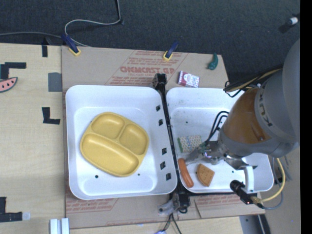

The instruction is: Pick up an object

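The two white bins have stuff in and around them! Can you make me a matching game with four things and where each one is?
Things:
1. yellow tray
2. hot dog
3. cracker
4. small red packet

Places:
A. on the cardboard above the right bin
B. alone in the left bin
C. right bin, front-left corner by the divider
D. right bin, just right of the hot dog, below the tool

Pairs: 1-B, 2-C, 3-D, 4-A
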